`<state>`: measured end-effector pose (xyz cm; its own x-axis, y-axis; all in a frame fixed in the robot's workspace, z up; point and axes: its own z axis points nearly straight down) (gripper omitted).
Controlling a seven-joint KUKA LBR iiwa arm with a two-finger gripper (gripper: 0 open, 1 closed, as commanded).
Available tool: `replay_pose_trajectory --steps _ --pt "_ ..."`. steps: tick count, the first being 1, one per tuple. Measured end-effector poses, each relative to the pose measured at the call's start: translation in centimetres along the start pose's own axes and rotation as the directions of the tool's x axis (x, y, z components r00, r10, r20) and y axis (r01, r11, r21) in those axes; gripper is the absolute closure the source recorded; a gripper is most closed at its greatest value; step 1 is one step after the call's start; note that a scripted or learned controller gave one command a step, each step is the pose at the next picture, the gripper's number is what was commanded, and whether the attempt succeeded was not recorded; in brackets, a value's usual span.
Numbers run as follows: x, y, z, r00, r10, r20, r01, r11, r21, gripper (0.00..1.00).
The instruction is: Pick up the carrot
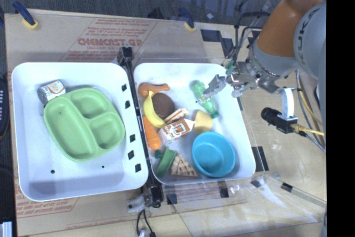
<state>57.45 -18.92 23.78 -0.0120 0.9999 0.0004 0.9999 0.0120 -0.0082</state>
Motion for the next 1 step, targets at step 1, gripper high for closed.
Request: replay_pose_trajectory --steps 1 --pt "9.29 -3.5 9.98 0.991 -0.133 -0.002 0.133 0.991 0.008 0.0"
